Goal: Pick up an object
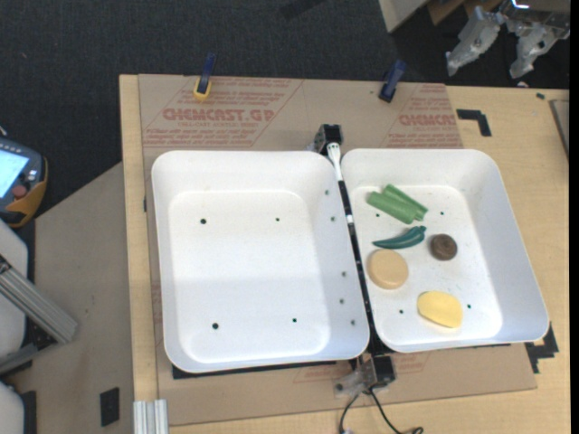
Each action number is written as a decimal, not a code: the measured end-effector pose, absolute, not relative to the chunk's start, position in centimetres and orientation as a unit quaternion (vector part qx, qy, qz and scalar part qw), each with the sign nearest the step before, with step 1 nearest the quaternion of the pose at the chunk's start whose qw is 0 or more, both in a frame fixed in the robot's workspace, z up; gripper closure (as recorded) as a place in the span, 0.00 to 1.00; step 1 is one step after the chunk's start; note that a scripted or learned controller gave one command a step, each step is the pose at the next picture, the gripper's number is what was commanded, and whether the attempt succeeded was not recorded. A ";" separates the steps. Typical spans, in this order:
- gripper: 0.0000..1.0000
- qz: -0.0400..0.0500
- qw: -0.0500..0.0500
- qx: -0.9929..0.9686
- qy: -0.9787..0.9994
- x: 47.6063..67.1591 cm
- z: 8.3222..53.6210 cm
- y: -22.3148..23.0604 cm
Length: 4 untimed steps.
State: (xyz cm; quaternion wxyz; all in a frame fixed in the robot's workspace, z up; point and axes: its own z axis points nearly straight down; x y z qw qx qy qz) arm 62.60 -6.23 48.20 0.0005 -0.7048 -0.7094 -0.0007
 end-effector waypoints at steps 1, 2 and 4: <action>0.00 -0.003 -0.002 -0.705 -0.709 58.3 53.9 -0.4; 0.00 -0.001 -0.001 -0.707 -0.707 58.5 53.5 -0.7; 0.00 0.000 0.001 -0.704 -0.711 52.9 53.5 16.0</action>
